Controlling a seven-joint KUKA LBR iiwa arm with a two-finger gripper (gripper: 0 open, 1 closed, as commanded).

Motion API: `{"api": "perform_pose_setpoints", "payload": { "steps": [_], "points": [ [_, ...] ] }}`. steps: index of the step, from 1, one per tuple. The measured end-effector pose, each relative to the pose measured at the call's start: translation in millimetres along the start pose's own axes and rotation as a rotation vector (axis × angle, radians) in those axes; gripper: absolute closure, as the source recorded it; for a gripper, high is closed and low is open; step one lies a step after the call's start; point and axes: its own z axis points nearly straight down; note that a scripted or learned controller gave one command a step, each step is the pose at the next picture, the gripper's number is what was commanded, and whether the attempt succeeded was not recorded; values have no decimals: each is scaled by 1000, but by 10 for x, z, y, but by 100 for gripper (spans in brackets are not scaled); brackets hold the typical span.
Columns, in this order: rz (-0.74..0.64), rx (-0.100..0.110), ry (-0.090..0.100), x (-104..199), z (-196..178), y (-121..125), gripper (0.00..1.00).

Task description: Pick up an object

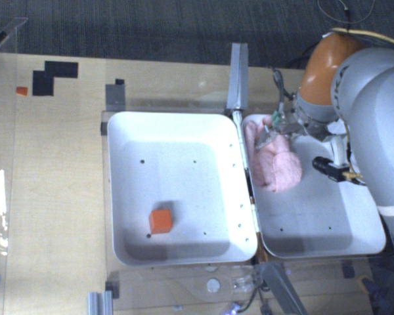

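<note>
A soft pink cloth-like object [273,163] lies crumpled in the right bin [315,228], against its left wall near the back. My gripper [276,127] is low over the cloth's upper end, at the back left of that bin, under the orange-banded wrist. A small orange block [161,220] sits in the left bin [177,143], toward its front left.
The grey arm [374,130] covers the right bin's back right corner and right side. A metal divider post [237,77] stands behind the gap between the bins. Black markers [52,76] lie on the wooden bench at the far left.
</note>
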Motion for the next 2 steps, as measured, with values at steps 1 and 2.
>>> {"api": "perform_pose_setpoints", "payload": {
  "steps": [1,2],
  "points": [
    [-9,-11,-4,15,-133,36,100],
    [-200,-4,0,248,-976,37,100]
  ]
}}
